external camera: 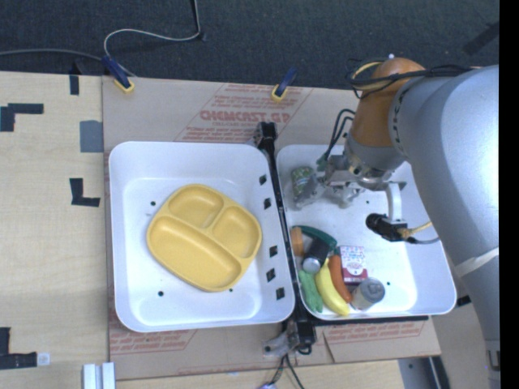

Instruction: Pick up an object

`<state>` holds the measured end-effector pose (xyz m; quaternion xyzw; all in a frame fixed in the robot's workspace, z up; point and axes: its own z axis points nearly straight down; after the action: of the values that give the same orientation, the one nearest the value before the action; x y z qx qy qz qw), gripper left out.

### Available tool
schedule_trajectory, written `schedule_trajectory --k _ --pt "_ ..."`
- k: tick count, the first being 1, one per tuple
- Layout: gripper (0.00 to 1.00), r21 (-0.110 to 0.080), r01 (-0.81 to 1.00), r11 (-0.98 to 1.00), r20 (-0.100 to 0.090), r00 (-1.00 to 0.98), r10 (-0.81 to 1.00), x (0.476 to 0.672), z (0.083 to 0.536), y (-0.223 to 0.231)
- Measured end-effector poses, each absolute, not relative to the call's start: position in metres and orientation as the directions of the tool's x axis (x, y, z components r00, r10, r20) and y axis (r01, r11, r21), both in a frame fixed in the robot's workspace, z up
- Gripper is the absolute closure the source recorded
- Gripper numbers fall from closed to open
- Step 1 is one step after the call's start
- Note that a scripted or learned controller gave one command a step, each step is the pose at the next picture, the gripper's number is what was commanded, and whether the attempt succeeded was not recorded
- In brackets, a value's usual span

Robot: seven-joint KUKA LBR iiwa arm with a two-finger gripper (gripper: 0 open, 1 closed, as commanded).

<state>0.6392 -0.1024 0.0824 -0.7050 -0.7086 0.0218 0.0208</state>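
My arm (454, 152) reaches over the right bin (422, 294), beside the left bin (130, 241) holding a yellow divided plate (203, 235). My pincer (336, 183) hovers by a greenish crumpled object (302, 181); whether it grips, I cannot tell. Banana (331, 290), carrot (339, 278) and small carton (353, 264) crowd the bin's near end.

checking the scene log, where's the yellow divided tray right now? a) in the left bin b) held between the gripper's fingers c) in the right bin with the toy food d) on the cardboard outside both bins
a: the yellow divided tray lies flat on the floor of the left bin, while the banana and other small items sit in the right bin.
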Motion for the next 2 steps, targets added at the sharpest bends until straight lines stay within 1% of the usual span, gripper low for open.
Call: schedule_trajectory --k 1,2 --pt "0.0 -0.085 0.996 0.01 0.007 -0.009 1.0 0.6456 0.081 -0.1067" --pt "0.0 -0.096 0.995 0.008 0.004 -0.008 1.0 0.6487 0.0805 -0.1056"
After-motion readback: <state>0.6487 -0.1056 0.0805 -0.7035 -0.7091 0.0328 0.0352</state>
